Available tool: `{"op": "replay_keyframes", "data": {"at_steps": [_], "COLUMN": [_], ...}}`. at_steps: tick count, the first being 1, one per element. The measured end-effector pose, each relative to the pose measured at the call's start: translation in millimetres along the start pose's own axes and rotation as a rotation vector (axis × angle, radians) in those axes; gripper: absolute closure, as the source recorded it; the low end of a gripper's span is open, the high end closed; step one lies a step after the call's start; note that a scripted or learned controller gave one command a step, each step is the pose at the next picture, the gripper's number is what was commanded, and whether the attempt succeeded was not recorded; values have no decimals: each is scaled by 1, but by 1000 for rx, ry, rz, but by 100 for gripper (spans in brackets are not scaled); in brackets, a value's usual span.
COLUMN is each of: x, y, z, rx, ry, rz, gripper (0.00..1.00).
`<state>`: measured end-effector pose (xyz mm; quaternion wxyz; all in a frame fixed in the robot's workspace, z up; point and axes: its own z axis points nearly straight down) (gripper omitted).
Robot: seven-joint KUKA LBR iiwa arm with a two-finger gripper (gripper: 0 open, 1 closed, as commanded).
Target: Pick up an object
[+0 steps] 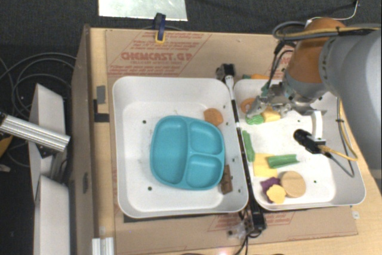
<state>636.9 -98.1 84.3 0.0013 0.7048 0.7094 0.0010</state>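
My gripper [260,107] hangs low over the upper left corner of the right bin [343,188]. Right under it lie a small green piece [255,120], a yellow piece [273,117] and an orange piece [246,106]. Whether the gripper touches any of them is hidden by the wrist. Further forward in that bin lie a green stick [282,159], a yellow block [263,166], a tan disc [293,183], a purple piece [270,181] and a yellow round piece [276,193].
The left bin [134,128] holds a blue divided plate [187,152], a tan round piece [213,116] and a brown piece [227,180]. A green strip [248,145] lies along the right bin's left wall. The grey arm [352,63] covers the right bin's far side.
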Motion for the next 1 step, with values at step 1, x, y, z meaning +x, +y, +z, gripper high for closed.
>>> {"op": "replay_keyframes", "data": {"at_steps": [1], "x": [-1], "y": [1], "z": [-13], "rx": [-5], "ry": [-1], "rz": [0], "gripper": [100]}}
